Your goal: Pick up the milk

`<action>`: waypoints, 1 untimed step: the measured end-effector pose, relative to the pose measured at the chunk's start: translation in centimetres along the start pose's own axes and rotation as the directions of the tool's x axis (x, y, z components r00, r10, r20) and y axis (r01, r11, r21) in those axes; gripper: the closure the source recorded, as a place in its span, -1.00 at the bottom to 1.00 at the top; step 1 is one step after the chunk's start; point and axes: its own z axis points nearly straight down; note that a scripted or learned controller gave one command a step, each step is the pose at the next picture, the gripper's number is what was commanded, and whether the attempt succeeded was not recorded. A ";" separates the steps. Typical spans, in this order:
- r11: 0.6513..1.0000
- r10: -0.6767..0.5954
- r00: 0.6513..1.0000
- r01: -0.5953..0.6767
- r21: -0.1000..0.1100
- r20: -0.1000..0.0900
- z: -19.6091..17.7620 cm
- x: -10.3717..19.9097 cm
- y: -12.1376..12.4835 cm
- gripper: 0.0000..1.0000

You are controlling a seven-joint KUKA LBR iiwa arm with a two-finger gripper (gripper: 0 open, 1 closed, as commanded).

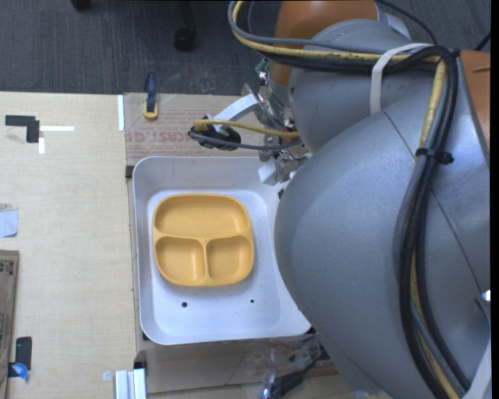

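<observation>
My grey arm (374,218) spans the right bin, covering any milk there. The yellow three-compartment plastic tray (204,238) lies in the left white bin (144,257), apart. My end effector's state: cannot tell.

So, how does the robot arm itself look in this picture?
The arm is made of large, rounded grey shells, with an orange band near the top. Black and yellow cables run along it, and a white strap holds them on.

Faint reddish print on the cardboard (168,136) is unreadable.
</observation>
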 end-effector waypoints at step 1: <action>0.999 -0.033 0.999 0.033 0.000 0.003 4.6 -5.1 3.3 1.00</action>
